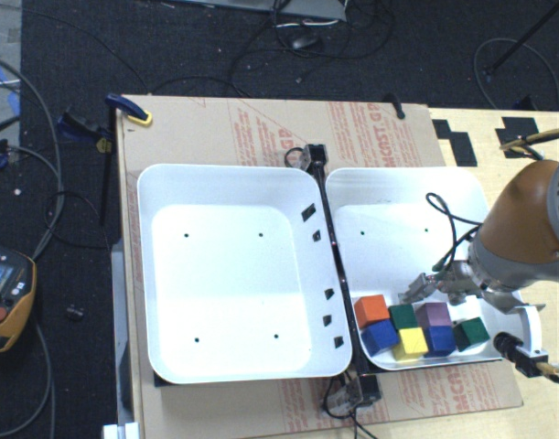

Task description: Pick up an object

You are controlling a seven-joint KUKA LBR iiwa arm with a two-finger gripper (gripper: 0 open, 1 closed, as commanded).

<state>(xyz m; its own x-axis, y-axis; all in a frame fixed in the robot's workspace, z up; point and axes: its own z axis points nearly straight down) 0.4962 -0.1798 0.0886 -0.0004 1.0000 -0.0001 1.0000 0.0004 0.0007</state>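
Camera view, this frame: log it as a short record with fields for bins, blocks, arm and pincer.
bins: left bin and right bin, side by side
blocks: orange, green, purple, blue, yellow, second blue, second green, clustered in right bin's near corner
arm: reaches from right
pincer: over the cluster, grip unclear

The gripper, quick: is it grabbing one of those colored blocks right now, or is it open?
Gripper: cannot be told; it hovers just above the cluster of blocks in the right bin, with no block visibly held.
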